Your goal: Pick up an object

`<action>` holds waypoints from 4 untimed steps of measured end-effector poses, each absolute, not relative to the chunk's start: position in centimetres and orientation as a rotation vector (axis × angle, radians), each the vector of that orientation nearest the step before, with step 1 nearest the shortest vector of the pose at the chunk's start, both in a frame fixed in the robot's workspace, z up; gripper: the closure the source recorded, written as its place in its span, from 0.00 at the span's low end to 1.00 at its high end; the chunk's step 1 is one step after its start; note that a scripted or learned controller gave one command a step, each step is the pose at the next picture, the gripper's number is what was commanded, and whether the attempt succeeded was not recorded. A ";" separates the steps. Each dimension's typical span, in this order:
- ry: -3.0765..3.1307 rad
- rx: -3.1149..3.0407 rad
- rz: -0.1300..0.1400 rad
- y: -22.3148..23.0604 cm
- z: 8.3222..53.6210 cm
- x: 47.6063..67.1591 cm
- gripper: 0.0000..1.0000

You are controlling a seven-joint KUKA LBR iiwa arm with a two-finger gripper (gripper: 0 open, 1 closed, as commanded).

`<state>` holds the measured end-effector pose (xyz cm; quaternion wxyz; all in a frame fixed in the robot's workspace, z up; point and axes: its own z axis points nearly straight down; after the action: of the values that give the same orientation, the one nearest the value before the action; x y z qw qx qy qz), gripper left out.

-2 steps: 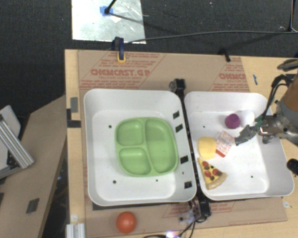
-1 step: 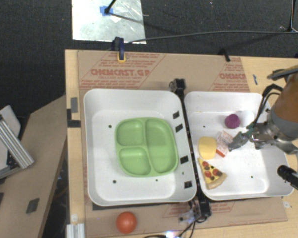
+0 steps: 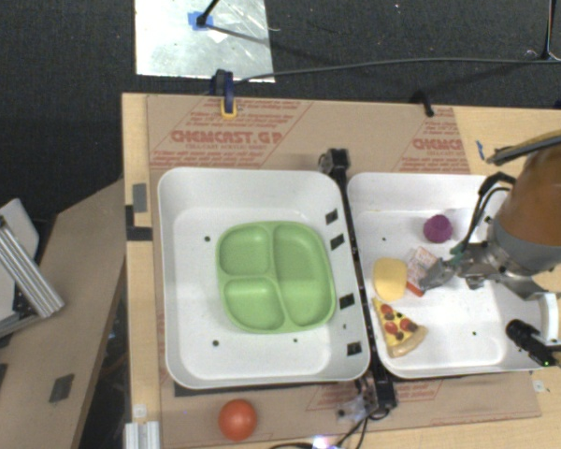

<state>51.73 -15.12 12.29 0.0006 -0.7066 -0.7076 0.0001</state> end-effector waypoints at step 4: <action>-2.231 -2.220 -0.005 -15.5 29.7 52.1 1.00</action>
<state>52.09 -15.47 29.72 -0.0029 -0.7053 -0.7089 -0.0017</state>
